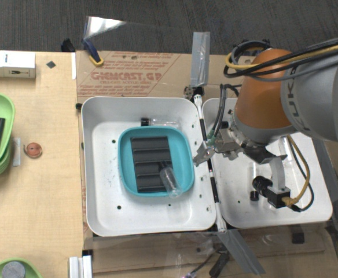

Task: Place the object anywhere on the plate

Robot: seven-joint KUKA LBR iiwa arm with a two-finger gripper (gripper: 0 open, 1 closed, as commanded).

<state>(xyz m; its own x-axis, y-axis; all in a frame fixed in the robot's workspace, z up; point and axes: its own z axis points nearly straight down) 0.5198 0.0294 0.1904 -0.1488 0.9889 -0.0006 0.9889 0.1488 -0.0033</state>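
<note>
Arm (285,103) poised at the seam between the bins.
A clear object (170,179) lies on the teal plate (125,155) in the left bin (99,213), so placing looks done; the gripper (206,152) hangs just beside the plate, its grip unreadable; next, lift clear.

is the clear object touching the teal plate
Touching. The camera view shows the clear object lying inside the teal plate at its lower right, resting on the dark blocks there, with no gap under it.
</note>
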